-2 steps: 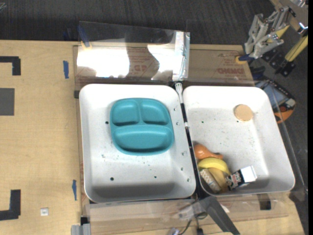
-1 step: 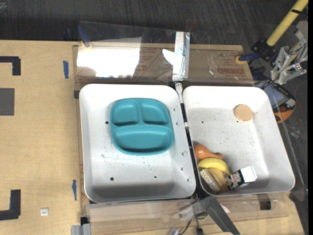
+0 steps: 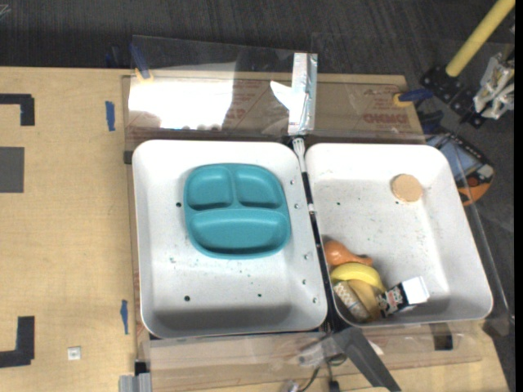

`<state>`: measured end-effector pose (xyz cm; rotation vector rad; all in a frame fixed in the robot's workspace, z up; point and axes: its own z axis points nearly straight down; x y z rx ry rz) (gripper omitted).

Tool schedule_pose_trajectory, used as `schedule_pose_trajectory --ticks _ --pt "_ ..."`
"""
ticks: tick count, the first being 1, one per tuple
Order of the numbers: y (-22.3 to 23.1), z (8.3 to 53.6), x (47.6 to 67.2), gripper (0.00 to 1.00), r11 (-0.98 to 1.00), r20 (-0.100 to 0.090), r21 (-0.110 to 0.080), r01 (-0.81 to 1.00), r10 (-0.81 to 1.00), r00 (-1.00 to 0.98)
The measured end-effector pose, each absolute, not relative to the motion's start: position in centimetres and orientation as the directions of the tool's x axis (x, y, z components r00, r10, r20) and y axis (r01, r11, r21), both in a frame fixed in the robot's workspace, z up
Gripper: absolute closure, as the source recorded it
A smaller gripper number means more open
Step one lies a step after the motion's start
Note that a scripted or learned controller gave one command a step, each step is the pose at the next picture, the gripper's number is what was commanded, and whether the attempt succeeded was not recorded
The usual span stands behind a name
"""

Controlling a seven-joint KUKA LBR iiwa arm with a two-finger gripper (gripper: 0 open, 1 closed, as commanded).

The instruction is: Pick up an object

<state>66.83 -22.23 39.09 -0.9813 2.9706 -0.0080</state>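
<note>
The left bin (image 3: 155,243) holds a teal divided plate (image 3: 237,209), lying flat near its middle. A tan round disc (image 3: 407,188) rests alone toward the back of the right bin (image 3: 384,227). In that bin's front left corner several items huddle together: an orange piece (image 3: 337,253), a yellow banana (image 3: 360,276), a brown speckled item (image 3: 350,299) and a small white box (image 3: 408,293) with a red and black label.
A clear plastic sheet (image 3: 212,96) with a silver taped strip (image 3: 303,92) stands behind the bins. A yellow pole (image 3: 489,24) and dark clamps (image 3: 449,88) lie off the bench at the top right. Brown board (image 3: 57,235) stretches to the left.
</note>
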Motion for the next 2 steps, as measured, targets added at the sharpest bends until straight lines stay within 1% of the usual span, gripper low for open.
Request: schedule_pose_trajectory --ticks 1,2 --pt "-22.1 44.1 66.8 1.00 0.745 -0.010 -0.011 -0.667 -0.667 -0.745" --pt "-21.2 28.3 61.6 1.00 0.726 -0.002 0.005 -0.688 -0.688 -0.726"
